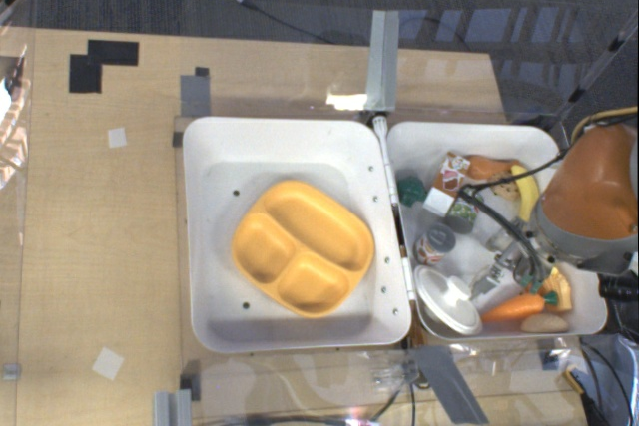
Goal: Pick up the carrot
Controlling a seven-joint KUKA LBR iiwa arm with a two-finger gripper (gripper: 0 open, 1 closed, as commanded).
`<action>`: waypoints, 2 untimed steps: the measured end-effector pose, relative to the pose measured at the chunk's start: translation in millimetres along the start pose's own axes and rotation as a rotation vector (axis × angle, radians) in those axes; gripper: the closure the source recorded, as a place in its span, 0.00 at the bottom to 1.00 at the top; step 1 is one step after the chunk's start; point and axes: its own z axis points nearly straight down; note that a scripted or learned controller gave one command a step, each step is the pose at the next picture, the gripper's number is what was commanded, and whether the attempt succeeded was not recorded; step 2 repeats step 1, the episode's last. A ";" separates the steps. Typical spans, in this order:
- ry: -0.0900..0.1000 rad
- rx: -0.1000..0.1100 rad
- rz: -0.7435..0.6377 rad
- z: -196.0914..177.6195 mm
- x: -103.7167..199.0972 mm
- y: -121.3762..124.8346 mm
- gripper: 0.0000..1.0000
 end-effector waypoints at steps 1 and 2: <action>-0.007 0.005 0.031 -0.4 10.9 14.9 0.00; -0.007 0.005 0.031 -0.4 10.9 14.9 0.00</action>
